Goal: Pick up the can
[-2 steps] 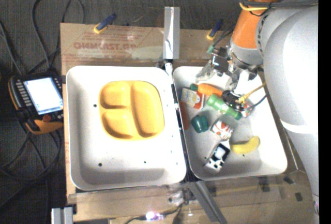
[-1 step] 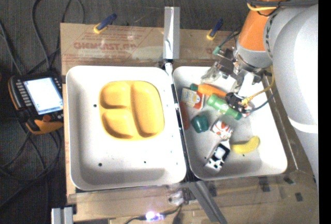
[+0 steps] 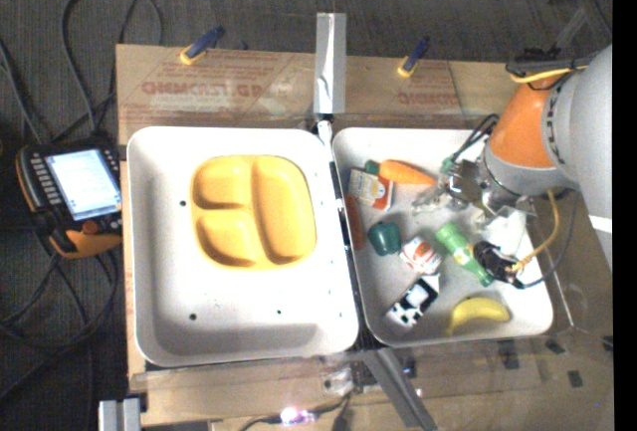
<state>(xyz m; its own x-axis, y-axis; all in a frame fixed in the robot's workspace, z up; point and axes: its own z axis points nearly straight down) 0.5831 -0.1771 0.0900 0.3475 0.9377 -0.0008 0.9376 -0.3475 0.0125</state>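
A small red and white can (image 3: 421,257) lies on its side near the middle of the right bin (image 3: 537,315). My gripper (image 3: 445,192) hangs over the upper middle of that bin, up and to the right of the can and apart from it. It sits just below the tip of an orange carrot (image 3: 406,170). Nothing can be seen held in it. The grey arm with its orange band (image 3: 526,132) comes in from the right.
Around the can lie a green rounded piece (image 3: 384,238), a green bottle (image 3: 462,251), a black and white carton (image 3: 411,303), a banana (image 3: 479,312) and an orange juice box (image 3: 369,186). The left bin (image 3: 159,310) holds a yellow divided tray (image 3: 254,210).
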